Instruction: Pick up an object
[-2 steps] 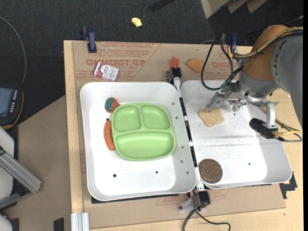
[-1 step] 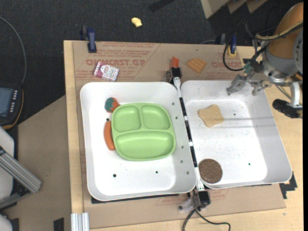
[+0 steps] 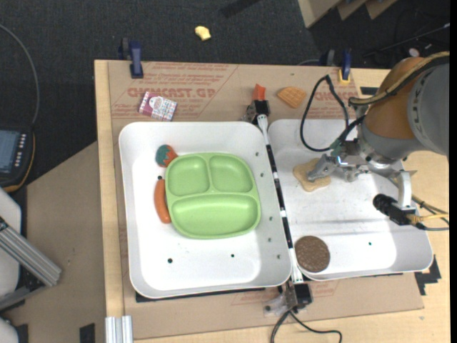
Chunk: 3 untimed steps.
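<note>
We see our gripper [image 3: 323, 168] low in the right bin [image 3: 357, 252], at ten o'clock, touching a tan slab [image 3: 311, 181]; whether it grasps, we cannot tell.

A divided plate [image 3: 212, 195] is set in the left bin [image 3: 143, 263], with a sausage [image 3: 162, 201] just beside its left edge. A round patty [image 3: 312, 253] is placed in the right bin [image 3: 385, 252], near its front left corner.

The arm [image 3: 418, 109] runs off the right edge, most of it cut away. The claw [image 3: 330, 164] sits over the tan slab [image 3: 312, 179], hiding part of it, and its finger gap can't be made out. The orange piece [image 3: 162, 200] tucks partly under the green plate [image 3: 211, 194].
</note>
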Each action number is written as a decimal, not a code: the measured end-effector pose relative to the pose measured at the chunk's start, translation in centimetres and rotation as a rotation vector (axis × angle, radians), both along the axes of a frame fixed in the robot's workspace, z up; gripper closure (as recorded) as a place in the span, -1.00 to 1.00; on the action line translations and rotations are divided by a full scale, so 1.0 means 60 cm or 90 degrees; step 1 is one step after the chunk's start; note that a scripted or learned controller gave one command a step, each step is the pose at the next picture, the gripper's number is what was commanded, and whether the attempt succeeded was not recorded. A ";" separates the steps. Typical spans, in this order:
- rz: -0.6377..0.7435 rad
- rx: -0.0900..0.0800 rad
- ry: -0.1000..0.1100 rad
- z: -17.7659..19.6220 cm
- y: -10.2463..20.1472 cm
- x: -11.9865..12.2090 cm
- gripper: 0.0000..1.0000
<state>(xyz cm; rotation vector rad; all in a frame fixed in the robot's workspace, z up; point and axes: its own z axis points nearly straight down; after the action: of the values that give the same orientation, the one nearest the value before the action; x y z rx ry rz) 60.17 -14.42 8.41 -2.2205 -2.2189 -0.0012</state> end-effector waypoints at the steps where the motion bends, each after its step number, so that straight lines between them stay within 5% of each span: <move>1: 0.002 -0.003 -0.005 0.004 0.008 0.073 -1.00; 2: 0.002 -0.003 -0.008 0.024 0.009 0.074 1.00; 3: 0.002 -0.003 -0.006 0.023 0.009 0.073 -1.00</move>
<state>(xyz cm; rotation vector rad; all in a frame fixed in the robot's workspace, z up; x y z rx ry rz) 64.56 -13.90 9.77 -2.2240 -2.2298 -0.0077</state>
